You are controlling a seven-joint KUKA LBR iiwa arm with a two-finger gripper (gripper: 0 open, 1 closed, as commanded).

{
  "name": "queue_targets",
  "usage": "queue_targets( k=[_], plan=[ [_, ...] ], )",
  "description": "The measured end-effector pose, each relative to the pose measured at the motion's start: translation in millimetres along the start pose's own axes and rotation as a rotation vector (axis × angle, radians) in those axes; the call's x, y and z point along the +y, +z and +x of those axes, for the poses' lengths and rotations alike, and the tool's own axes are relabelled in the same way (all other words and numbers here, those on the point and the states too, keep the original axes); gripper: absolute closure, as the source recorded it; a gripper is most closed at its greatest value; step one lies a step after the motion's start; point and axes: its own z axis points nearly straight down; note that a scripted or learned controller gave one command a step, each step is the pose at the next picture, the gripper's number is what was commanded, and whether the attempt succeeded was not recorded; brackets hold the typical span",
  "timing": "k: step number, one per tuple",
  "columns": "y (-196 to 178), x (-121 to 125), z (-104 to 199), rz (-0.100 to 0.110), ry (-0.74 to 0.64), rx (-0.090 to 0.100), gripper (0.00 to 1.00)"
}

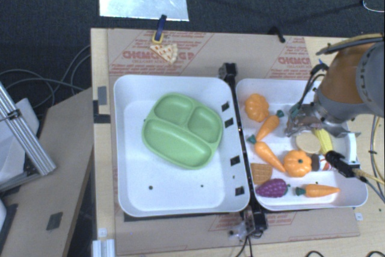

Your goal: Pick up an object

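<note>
2 white bins sit side by side on the worktop [198,48]. The left bin [129,129] carries a green divided plate [182,130], tilted, near its middle.

The right bin [274,90] is crowded with toy food: a small orange pumpkin [257,106] at the upper left, a carrot [267,127] just below it, a second carrot [269,156] lying diagonally, a round orange pumpkin [297,163], a cracker [261,173], purple grapes [272,188], a third carrot [317,191] along the near wall, a pale round slice [307,142] and a yellow corn cob [325,141].

The gripper [299,121] is low inside the right bin, just above the pale slice and beside the corn. Cannot tell how it is set, or whether it grips anything. The grey arm [349,84] covers the bin's right side.
</note>
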Motion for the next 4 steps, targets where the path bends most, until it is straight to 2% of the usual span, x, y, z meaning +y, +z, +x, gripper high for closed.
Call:
queue_targets(
  k=[2, 3, 4],
  plan=[
    [-96.2, -5.9, 11.2, -0.001, -0.006, 0.0, 1.0],
    [-130.4, -4.5, 11.2, 0.0, -0.006, 0.0, 1.0],
    [-120.1, 15.5, 59.5, 0.001, -0.009, 0.001, 1.0]
  ],
)
